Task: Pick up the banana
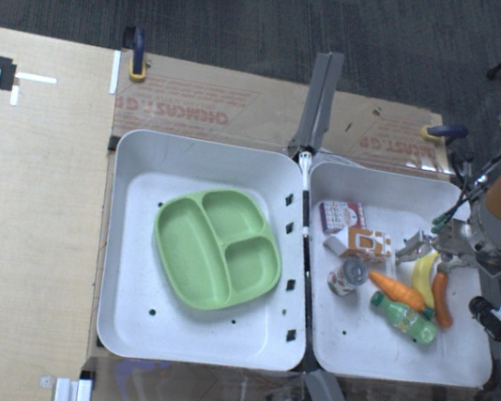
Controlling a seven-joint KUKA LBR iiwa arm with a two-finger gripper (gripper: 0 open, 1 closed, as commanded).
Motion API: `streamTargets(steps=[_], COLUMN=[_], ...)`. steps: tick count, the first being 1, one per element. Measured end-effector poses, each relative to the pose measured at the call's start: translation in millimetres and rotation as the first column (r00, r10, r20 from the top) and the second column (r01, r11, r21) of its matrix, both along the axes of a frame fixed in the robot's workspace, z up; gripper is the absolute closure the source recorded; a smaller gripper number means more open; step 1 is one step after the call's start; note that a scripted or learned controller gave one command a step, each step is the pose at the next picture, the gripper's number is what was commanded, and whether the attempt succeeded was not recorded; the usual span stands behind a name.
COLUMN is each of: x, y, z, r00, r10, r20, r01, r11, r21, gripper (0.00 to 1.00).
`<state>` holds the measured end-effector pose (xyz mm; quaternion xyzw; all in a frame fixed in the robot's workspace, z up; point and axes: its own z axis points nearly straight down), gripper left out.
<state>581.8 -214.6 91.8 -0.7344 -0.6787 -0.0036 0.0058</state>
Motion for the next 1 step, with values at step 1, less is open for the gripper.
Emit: streamTargets(steps=[1], x=[-0.3], y=[-3.5], z=[10.0], r00=[1.0], r10=[-0.002], r20=[0.003], r01=[0.002], r11=[1.0], r21=[-0.009], gripper=[1.0])
